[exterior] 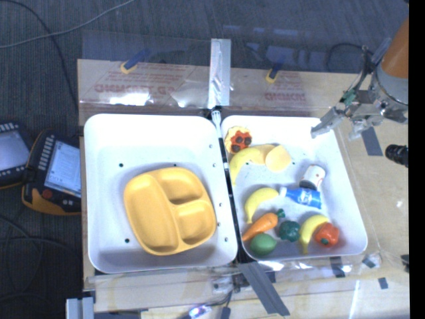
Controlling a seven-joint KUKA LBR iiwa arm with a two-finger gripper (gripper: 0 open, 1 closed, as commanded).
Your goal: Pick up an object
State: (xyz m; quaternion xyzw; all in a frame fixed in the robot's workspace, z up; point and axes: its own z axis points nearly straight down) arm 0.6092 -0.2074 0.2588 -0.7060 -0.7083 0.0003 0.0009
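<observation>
Two white bins (99, 178) on a bench (292, 88); pincer (332, 119) state unclear.

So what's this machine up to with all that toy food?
A robot arm reaches in from the right, its end effector poised over the upper right rim of the right bin, with nothing between its fingers. That bin holds play food: bananas, a carrot, a green lime-like fruit, a tomato and a small blue and white tube. The left bin holds a yellow divided tray. No object has been picked up yet.
</observation>
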